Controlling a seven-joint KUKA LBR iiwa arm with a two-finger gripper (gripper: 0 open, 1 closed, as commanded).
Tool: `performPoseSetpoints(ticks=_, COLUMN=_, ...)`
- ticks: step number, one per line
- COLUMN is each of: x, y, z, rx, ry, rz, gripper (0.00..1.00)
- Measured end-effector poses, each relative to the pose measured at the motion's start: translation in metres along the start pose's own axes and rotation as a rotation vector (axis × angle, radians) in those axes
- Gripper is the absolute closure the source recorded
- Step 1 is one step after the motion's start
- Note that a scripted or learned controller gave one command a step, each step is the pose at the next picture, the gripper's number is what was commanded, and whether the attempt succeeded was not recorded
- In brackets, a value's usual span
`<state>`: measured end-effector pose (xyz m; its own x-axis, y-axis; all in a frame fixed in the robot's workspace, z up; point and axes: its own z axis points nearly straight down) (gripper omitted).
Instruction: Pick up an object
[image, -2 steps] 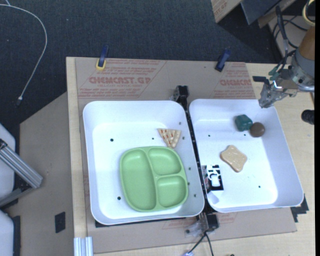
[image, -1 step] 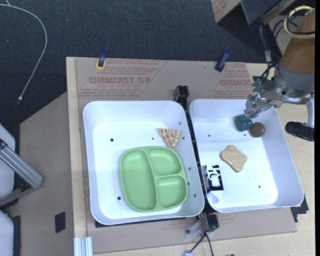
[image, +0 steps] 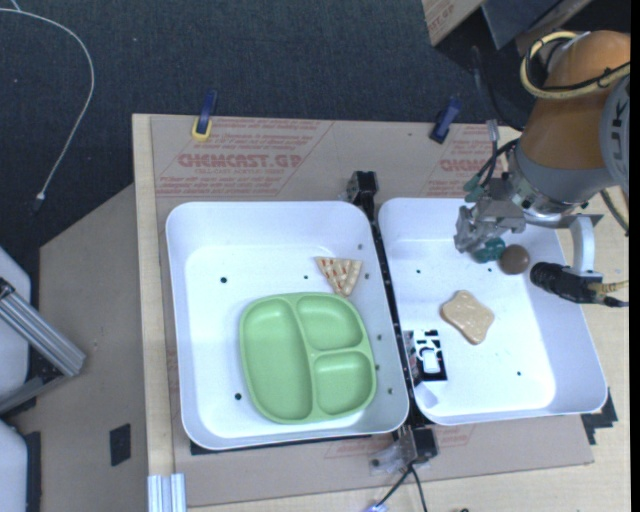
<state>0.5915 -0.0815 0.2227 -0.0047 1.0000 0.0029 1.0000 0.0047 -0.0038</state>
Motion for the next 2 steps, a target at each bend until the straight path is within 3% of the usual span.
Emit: performPoseSetpoints(ticks=2, x=0.103, y=-0.039, z=0.005, rx=0.0, ry=0.0, rz=-0.001, gripper=1.0)
